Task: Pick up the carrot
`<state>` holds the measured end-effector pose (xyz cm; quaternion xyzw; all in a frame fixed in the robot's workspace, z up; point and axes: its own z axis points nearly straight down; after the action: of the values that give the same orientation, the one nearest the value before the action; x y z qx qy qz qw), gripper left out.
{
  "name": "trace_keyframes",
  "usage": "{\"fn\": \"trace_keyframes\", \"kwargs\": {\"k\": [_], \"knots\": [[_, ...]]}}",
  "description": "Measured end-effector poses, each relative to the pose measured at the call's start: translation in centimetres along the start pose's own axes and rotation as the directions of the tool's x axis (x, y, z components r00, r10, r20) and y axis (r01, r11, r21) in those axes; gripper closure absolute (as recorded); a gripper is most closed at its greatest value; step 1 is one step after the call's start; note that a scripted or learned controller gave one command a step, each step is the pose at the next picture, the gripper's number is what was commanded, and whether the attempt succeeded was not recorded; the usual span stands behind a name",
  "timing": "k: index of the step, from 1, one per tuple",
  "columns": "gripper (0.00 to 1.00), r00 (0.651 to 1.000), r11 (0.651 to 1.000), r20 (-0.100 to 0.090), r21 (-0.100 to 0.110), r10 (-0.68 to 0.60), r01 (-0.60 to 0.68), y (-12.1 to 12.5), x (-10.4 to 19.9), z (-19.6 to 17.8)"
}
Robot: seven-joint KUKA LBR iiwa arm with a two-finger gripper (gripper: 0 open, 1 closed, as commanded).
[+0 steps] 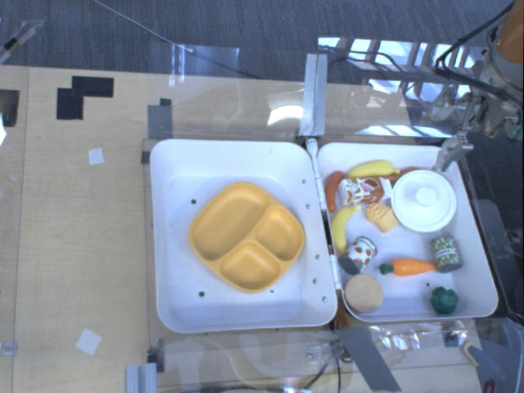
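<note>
Nothing picked yet: the carrot (412, 267) lies flat on the floor of the right bin (475, 244), toward its near edge, its green top end pointing left and the orange taper running right. So the whole task is ahead, approach, descent, grasp and lift.

The gripper (455, 148) sits up at the far right corner of that bin, over the rim, well apart from the carrot; whether it is apart or together cannot be told at this size.

Now the neighbours. The carrot is smooth, plastic-looking, slim and conical. Just right of its tip stands a small green can (446, 253), cylindrical with a patterned label. Beside its leafy end there is a rounded white and dark toy (359, 253), and below that a tan ball (363, 293), matte. A dark green lumpy piece (444, 300) sits in the near right corner. Further back, a glossy white round lid or bowl (423, 200), a curved yellow banana (372, 169), and a printed carton (363, 193).

In the left bin (176, 244), a mustard-yellow compartment plate (246, 236), matte with soft rounded corners. The wooden bench (74, 244) is pale, with fine grain.
</note>
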<state>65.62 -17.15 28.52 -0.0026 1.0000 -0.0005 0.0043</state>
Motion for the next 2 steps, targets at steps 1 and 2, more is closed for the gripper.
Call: {"fn": "trace_keyframes", "kwargs": {"k": [1, 2], "knots": [[0.0, 1.0, 1.0, -0.009, -0.003, 0.01, -0.01, 1.8, 4.9, 12.4], [0.0, 0.985, 0.986, 0.026, 0.009, -0.168, 0.168, 2.6, 9.9, 18.7]]}}
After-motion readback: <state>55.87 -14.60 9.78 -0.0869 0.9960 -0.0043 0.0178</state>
